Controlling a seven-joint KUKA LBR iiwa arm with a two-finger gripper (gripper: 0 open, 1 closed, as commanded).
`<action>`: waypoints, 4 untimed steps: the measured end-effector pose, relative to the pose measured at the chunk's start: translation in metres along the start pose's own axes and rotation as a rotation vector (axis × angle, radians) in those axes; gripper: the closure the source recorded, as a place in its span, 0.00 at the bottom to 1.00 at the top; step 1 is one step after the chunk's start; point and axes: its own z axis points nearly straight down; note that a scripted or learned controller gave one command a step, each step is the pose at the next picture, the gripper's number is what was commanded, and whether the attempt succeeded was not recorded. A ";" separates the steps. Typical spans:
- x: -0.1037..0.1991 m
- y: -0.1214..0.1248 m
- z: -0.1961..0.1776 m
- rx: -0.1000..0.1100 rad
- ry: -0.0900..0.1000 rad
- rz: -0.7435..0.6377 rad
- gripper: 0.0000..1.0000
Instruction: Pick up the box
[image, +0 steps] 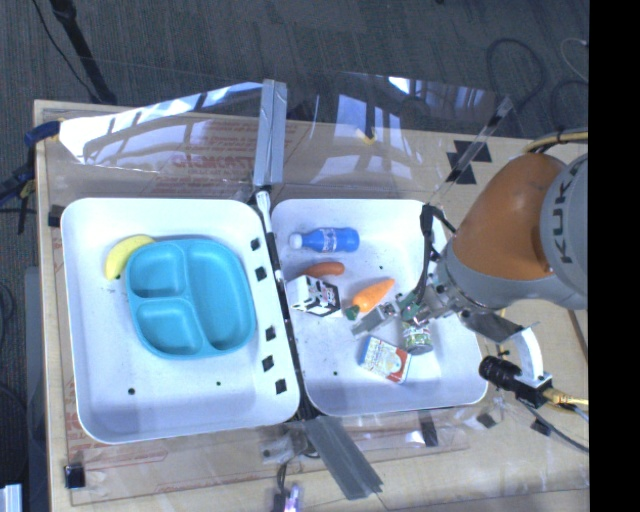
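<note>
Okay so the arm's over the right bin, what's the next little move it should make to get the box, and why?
Probably shift the gripper a little toward the near edge of the right bin and then lower it. The box lies flat just below the gripper in the camera view, apart from the carrot, and nothing is seen between the fingers, so the gripper likely needs centering over the box first.

The box (384, 359) is a small carton, white and pale blue on its face with a red patch at its lower right end. It lies flat and slightly askew on the floor of the right bin (330, 385), toward the near wall, unheld.
</note>
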 end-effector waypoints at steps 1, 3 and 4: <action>-0.030 -0.007 0.120 -0.004 -0.001 0.043 0.00; -0.027 -0.007 0.119 -0.003 0.000 0.115 0.00; -0.047 -0.011 0.118 -0.007 -0.003 0.240 0.00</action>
